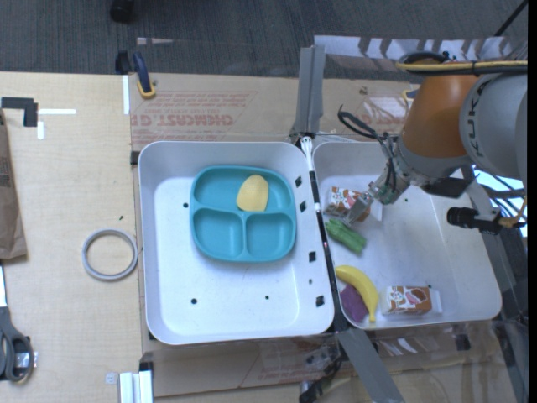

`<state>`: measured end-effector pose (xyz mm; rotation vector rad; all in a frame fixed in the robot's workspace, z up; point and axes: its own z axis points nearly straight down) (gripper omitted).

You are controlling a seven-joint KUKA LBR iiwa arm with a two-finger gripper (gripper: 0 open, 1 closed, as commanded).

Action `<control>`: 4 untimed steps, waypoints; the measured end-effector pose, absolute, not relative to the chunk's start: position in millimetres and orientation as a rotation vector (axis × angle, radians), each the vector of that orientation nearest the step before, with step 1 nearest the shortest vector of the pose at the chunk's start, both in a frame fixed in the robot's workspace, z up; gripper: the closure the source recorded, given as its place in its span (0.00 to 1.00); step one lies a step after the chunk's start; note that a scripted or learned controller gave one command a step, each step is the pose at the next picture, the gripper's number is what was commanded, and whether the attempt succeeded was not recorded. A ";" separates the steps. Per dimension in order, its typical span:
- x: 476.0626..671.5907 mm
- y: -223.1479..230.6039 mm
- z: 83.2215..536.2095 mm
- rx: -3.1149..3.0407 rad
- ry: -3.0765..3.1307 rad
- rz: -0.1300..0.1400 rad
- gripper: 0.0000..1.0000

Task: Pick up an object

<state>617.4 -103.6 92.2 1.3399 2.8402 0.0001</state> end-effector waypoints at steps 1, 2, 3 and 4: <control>648.2 -134.0 93.0 1.260 2.874 0.001 0.00; 648.3 -135.0 103.7 1.263 2.873 0.001 1.00; 646.0 -105.7 143.2 1.295 2.858 0.001 1.00; 645.8 -105.8 142.8 1.296 2.859 0.000 0.00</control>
